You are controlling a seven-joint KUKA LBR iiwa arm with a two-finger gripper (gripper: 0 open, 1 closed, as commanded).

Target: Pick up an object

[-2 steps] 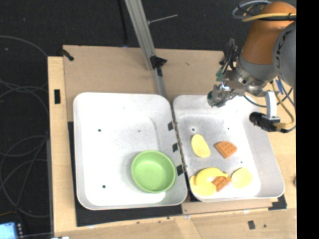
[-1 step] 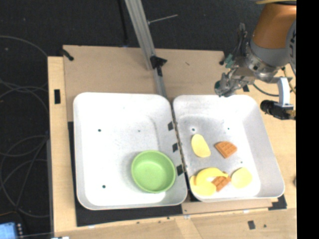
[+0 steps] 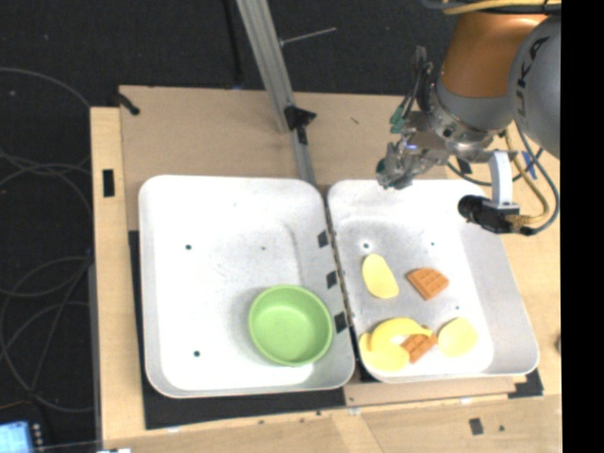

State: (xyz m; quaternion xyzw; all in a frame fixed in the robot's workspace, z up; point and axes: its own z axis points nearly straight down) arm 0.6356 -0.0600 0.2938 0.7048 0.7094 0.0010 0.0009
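Tan wooden bench (image 3: 208, 130), dark speckled floor (image 3: 113, 26), loose black cables (image 3: 38, 253), slanted metal pole (image 3: 269, 55)

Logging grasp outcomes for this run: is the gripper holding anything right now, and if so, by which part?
Nothing shows between its fingers. The gripper hangs over the far edge of the right bin, apart from the yellow and orange pieces lying nearer the front.

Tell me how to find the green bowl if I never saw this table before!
Look at the two white bins side by side and pick the left bin. The green bowl sits in its near right corner, close to the wall between the bins. It is the only green thing; the pieces next door are yellow and orange.
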